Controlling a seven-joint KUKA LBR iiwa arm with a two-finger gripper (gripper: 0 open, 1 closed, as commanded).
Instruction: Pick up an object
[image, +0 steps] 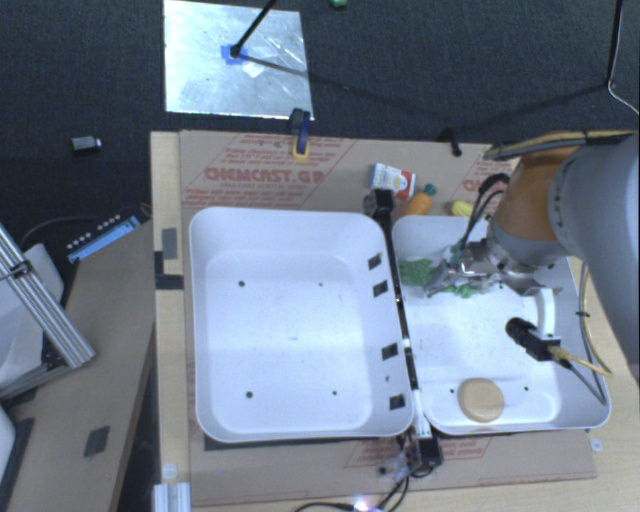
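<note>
My hand (447, 277), its opening impossible to judge, lowered over the green object (417, 269) at the right bin's (500, 424) far-left corner, evidently positioned for grasping.

Both bins (290, 320) are seen as smooth, glossy white plastic, laid on matt brown cardboard (260, 170); a shiny metal sheet (235, 60) lies on rough dark carpet (80, 80), and the pincer (450, 280) appears as bare metal

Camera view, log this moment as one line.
arm: over right white bin | end effector: beside leafy green object | round tan object: near front wall | left white bin
</note>
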